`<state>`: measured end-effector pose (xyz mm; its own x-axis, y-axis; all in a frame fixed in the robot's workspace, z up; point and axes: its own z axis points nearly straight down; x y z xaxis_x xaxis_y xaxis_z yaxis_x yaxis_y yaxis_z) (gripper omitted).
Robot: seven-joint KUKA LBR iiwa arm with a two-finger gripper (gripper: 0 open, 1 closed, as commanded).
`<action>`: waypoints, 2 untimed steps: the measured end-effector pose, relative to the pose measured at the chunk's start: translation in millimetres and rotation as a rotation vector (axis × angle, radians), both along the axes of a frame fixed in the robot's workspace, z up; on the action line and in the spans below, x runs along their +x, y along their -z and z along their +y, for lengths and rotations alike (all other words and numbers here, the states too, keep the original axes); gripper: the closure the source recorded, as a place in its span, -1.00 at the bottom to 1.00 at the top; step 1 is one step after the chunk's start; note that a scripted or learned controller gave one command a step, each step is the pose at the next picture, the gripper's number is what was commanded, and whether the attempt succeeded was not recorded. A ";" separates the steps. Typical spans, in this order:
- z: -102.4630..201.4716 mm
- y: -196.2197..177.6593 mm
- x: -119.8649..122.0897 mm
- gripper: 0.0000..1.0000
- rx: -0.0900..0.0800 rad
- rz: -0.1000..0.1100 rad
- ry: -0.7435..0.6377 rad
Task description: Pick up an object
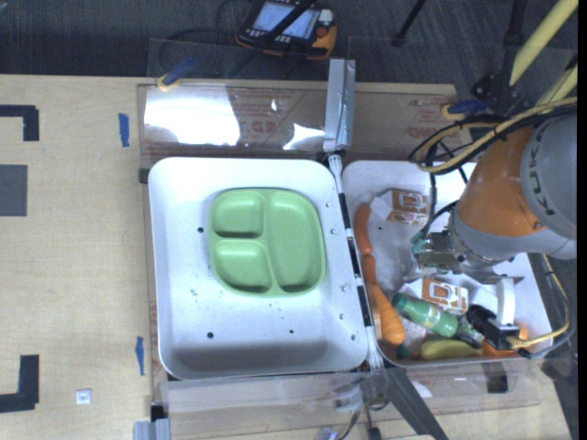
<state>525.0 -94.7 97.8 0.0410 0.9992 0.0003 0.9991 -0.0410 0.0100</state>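
Camera view: arm (514,191) over right bin (539,287), gripper (438,257) low among clutter w/ bottle (429,313), carrots (389,317), packets; jaw state can't tell; green tray (268,240) in left bin (174,273).

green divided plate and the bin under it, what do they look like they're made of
The green divided plate looks like moulded plastic with a matte finish: one even pale green, soft rounded compartment ridges, barely any glare. The left bin looks like glossier white plastic, possibly enamelled metal: a bright sheen runs along its rounded walls, with small dark specks on the floor.
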 end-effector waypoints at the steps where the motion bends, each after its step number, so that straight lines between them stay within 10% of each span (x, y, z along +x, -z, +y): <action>1: 30.6 -116.3 -31.5 1.00 0.001 0.011 0.178; 2: 30.6 -116.3 -31.5 -1.00 0.001 0.011 0.178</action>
